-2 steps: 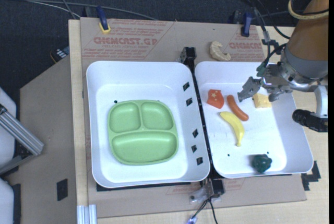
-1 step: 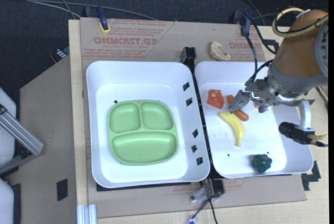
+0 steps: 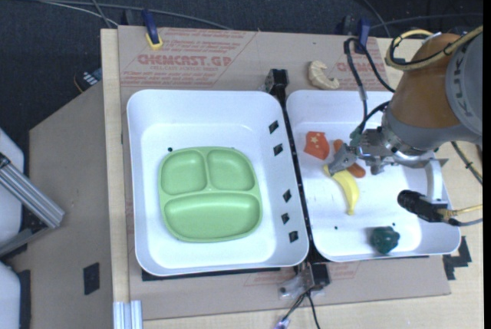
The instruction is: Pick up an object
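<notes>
Overhead, arm: the grey arm (image 3: 441,101) with its orange band reaches in from the right and bends down over the right bin, its wrist hanging above the bin's middle.
Pincer: the pincer (image 3: 347,161) sits at the left end of the wrist, pointing leftward and down toward the bin floor; its dark fingertips are just over the top end of the banana, and whether they are spread or pressed together I cannot tell — nothing is plainly seen between them.
Banana: the yellow banana (image 3: 349,189) lies flat in the right bin, running from beneath the pincer down toward the near wall, slightly curved.
Red object: a small red-orange object (image 3: 317,144) rests just left of the pincer, near the bin's left wall.
Green object: a dark green lump (image 3: 385,239) sits in the near right corner of the same bin, well apart from the banana.
Right bin: the white right bin (image 3: 330,247) carries all three of these.
Left bin: the white left bin (image 3: 146,189) holds a light green divided tray (image 3: 209,193) — three compartments, lying flat in the middle.
Bench: the bench (image 3: 192,55) bears both bins side by side; a pale curved piece (image 3: 323,75) lies on it beyond the right bin.
</notes>
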Tool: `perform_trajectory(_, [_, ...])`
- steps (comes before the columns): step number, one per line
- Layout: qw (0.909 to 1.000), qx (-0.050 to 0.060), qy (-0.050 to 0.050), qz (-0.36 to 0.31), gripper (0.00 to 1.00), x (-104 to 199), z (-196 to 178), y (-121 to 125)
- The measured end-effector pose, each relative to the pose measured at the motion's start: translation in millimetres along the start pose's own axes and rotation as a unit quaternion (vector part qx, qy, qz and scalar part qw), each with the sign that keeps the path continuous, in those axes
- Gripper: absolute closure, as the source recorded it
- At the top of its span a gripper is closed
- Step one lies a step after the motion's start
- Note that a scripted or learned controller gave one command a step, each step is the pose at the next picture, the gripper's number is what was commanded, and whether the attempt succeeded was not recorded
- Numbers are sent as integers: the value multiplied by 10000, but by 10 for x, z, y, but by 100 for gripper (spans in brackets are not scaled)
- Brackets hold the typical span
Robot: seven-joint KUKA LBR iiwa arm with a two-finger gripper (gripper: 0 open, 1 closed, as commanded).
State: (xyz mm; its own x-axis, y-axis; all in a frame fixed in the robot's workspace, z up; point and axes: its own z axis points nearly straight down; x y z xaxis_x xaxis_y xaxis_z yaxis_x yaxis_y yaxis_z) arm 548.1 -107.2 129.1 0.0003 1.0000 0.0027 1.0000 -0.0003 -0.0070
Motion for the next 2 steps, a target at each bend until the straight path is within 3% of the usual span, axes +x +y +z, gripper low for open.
perform_trajectory(1, [10000, -3, 0, 1, 0, 7, 470, -6])
perform_trajectory(2, [10000, -30, -3, 2, 100, 6, 332, 7])
